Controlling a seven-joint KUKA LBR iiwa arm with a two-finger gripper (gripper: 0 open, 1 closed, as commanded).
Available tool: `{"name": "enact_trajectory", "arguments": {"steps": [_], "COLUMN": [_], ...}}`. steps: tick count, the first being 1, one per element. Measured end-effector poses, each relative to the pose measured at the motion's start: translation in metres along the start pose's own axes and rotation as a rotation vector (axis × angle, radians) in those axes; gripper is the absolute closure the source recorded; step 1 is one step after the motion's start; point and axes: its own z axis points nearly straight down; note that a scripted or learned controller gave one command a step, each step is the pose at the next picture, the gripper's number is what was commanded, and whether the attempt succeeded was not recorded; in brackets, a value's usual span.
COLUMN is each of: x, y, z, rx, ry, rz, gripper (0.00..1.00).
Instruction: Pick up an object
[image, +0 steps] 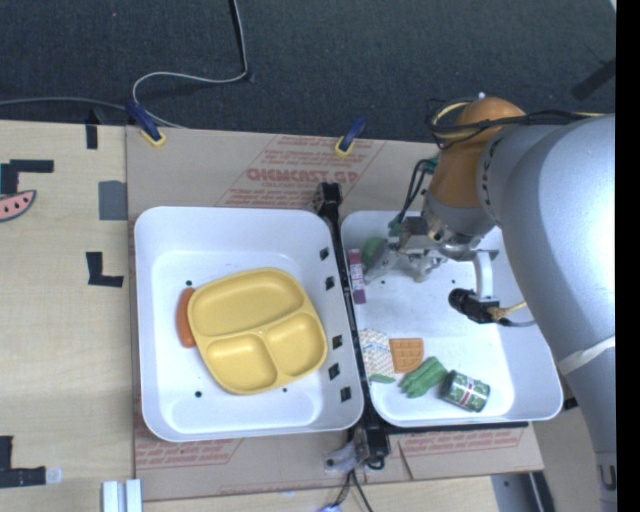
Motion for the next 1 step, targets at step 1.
{"name": "enact_trajectory", "arguments": {"steps": [1], "x": [-0.0008], "y": [-0.0006], "z": [-0.0093], "rx": [-0.001], "ry": [-0.005], "rz": [0.002], "gripper": [1.00]}}
